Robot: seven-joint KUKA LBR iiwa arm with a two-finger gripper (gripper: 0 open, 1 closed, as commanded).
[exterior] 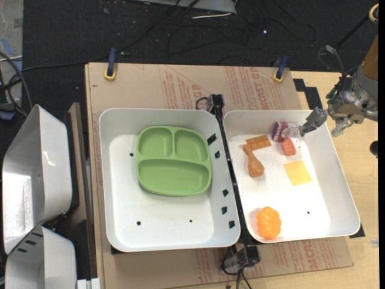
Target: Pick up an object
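Down front in the right bin sits an orange toy, and the gripper, jaws parted and holding nothing, hangs by the purple piece, probably light, rigid, best pinched across its middle.

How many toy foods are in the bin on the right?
5: purple piece near the top, pink piece below it, brown piece to their left, yellow slice mid-bin, orange one at the bottom. None looks hidden.
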